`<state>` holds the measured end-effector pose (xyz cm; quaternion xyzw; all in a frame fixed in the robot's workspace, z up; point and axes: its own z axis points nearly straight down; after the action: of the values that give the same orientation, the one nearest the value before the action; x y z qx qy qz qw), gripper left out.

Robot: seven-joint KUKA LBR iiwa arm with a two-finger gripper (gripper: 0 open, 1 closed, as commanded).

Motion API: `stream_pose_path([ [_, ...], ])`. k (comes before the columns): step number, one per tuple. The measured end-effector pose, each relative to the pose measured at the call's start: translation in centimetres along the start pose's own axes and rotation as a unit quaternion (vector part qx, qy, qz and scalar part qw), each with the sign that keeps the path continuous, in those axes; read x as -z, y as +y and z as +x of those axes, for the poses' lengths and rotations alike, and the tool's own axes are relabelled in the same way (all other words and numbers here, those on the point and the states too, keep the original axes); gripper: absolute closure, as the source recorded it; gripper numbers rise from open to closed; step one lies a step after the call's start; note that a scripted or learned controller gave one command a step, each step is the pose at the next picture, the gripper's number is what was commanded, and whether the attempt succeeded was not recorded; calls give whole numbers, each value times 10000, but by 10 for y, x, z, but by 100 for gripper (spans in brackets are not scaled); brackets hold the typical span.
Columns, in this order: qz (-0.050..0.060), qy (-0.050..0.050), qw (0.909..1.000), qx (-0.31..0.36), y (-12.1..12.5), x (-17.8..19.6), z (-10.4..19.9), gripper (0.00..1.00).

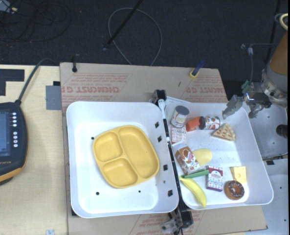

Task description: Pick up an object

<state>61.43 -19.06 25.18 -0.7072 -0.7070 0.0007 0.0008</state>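
Note:
The right bin [255, 146] holds several toy foods: a tin can [179, 116], an orange-and-red bottle [203, 123] lying on its side, a pizza slice [224, 132], a brown carton [185, 159], a yellow lemon [202, 155], a green bean [196, 173], a banana [196, 191], a red box [214, 178], a donut [234, 190] and a cheese wedge [239, 173]. My gripper [243, 107] hangs over the bin's far right corner, above and to the right of the pizza slice. It is open, with nothing between its fingers [230, 107].
The left bin [81, 131] holds a yellow divided plate [125, 155]. A black divider [167, 146] runs between the bins. A teach pendant [5, 138] lies at the left edge. Cardboard [135, 84] lies under both bins, and cables cross the dark floor behind.

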Motion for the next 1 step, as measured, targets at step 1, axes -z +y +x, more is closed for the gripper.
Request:
stream_pose_path([
  [1,49,22,10000,16,28,-99,37,0],
])
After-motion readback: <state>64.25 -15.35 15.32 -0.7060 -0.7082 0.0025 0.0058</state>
